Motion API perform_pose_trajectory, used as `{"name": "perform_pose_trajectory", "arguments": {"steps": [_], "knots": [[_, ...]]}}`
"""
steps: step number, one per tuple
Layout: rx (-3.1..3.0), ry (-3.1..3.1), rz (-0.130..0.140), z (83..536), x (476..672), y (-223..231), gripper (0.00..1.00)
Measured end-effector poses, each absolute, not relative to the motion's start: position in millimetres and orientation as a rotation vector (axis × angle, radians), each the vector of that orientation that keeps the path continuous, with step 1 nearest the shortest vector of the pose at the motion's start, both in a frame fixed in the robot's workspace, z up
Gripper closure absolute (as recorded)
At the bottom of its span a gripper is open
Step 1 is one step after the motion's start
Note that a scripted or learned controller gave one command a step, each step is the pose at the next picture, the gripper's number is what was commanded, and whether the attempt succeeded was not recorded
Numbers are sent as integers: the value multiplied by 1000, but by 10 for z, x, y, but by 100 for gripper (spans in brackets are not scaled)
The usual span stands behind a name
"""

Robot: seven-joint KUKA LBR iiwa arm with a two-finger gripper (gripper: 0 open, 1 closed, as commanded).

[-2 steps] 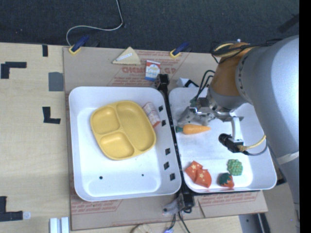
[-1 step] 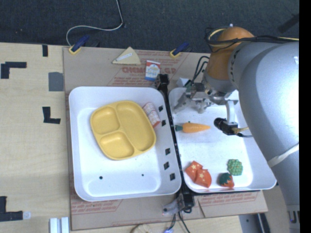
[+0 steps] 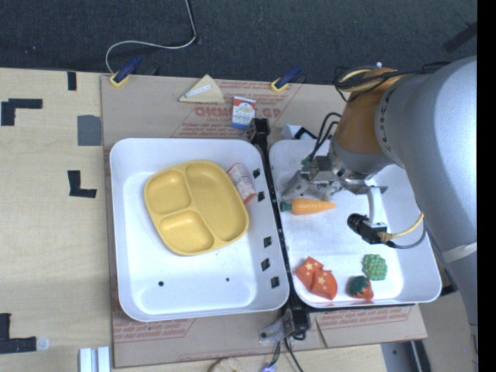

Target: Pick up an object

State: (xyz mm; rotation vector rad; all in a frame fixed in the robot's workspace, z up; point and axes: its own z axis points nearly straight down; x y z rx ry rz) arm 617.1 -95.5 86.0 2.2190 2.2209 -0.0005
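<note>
In the right bin [image 3: 415, 281], the grey arm [image 3: 434, 130] was seen reaching in from 3 o'clock, its orange band [image 3: 358, 126] bent down toward the bin's upper left part. The gripper [image 3: 310, 183] was lowered at about 10 o'clock within that bin, just above a toy carrot [image 3: 313, 206] that lay flat with its tip toward 3 o'clock. Whether the tool was touching the carrot could not be told, and its state could not be made out, the wrist hiding it. Toward 6 o'clock in the same bin, a red piece [image 3: 318, 277], a green bunch [image 3: 374, 266] and a small red-and-green item [image 3: 359, 287] were set near one another. In the left bin [image 3: 128, 277], a yellow divided plate [image 3: 195, 206] was laid, with a small packet [image 3: 242, 181] just beside it at 2 o'clock.
</note>
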Motion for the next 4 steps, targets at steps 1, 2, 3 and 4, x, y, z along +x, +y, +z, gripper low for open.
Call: {"name": "perform_pose_trajectory", "arguments": {"steps": [1,2,3,4], "knots": [[2217,2222,1,853,6689,-991,0],[2219,2221,0,861,6161,-984,0],[2218,2221,2,855,6546,-983,0],[2219,2220,1,863,5913,-1044,0]]}}
